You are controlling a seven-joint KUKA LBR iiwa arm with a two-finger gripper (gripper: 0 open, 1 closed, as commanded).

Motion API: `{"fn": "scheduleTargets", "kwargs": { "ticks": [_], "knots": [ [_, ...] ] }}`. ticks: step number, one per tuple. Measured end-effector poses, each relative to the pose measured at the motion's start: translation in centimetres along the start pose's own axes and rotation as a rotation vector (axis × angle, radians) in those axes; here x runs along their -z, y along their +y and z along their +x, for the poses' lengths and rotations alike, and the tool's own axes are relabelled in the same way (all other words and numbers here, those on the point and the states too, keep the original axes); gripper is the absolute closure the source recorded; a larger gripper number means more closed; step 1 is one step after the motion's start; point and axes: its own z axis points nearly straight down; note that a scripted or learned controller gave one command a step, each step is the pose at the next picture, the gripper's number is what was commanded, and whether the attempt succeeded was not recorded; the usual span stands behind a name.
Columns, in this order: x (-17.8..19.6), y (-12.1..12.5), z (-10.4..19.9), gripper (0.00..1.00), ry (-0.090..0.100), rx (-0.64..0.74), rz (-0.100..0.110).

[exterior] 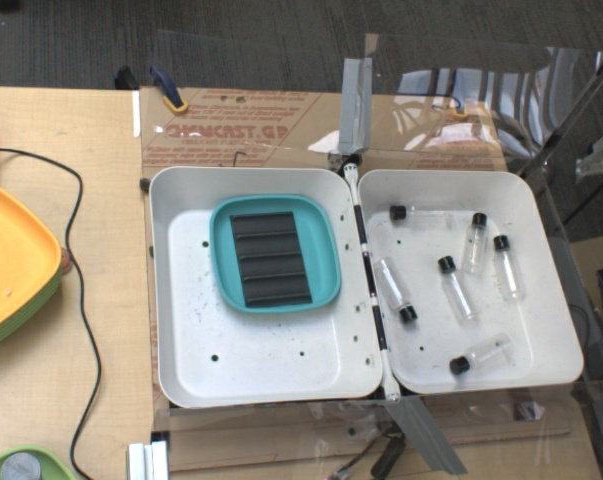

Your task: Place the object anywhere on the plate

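Note:
A teal square plate point(324, 258) lies in the upper middle of the left white bin point(181, 308). A black ridged pad point(270, 258) covers the plate's centre. In the right white bin point(546, 298) several clear vials with black caps lie scattered. One vial point(393, 290) is near the bin's left wall and another point(455, 288) is in the middle. A third point(478, 356) rests near the front edge, with more toward the back and right.
Stacked yellow and green dishes point(11, 268) sit on the wooden bench at far left, with a black cable point(84, 298) looping beside them. Cardboard point(241, 128) lies behind the bins. A metal post point(354, 108) stands at the back where the bins meet.

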Motion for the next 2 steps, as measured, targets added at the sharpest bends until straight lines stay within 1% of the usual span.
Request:
{"fn": "scheduleTargets", "kwargs": {
  "ticks": [1,2],
  "knots": [
    [4.23,4.31,1.35,0.0,0.0,-0.091,0.001],
    [4.23,5.06,1.82,0.0,0.0,-0.18,0.001]
  ]
}}
